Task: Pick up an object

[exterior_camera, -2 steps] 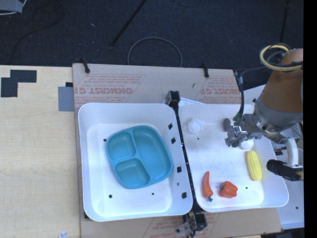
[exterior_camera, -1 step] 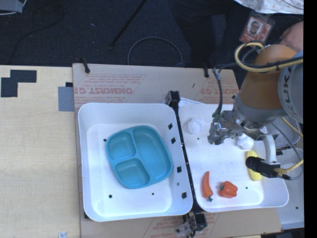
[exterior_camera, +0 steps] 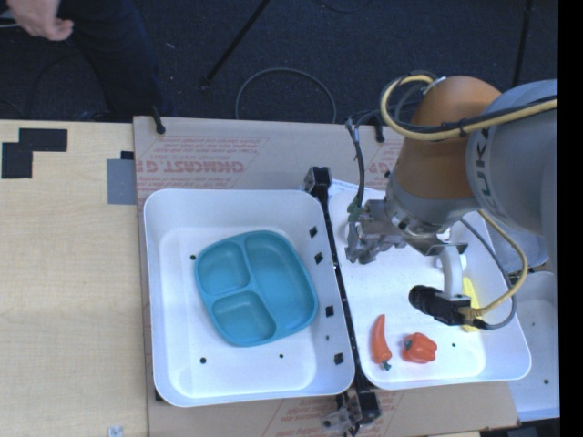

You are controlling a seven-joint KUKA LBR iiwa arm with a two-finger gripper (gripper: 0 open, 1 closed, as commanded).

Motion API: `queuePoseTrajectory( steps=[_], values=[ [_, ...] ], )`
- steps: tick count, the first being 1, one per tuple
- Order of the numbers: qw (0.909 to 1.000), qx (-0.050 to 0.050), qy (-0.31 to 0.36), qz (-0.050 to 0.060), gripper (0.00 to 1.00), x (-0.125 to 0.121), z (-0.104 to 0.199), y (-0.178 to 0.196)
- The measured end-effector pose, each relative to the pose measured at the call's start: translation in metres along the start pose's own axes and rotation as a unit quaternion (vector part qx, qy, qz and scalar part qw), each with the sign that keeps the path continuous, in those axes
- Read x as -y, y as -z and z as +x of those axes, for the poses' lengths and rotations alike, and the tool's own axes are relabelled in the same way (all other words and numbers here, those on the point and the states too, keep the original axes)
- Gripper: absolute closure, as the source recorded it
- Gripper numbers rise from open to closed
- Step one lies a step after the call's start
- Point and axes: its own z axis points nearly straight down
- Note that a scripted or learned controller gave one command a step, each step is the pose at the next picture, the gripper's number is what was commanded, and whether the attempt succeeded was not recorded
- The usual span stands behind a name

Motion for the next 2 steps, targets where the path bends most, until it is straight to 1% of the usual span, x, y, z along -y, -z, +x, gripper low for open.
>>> queuePoseTrajectory(
  steps=[1,2],
  values=[
    [1.0000,0.000,-0.001,0.000,1.00,-0.013,0.050,0.008],
    [1.0000,0.001,-0.001,0.001,1.00,-0.017,0.099,-0.005]
  ],
)
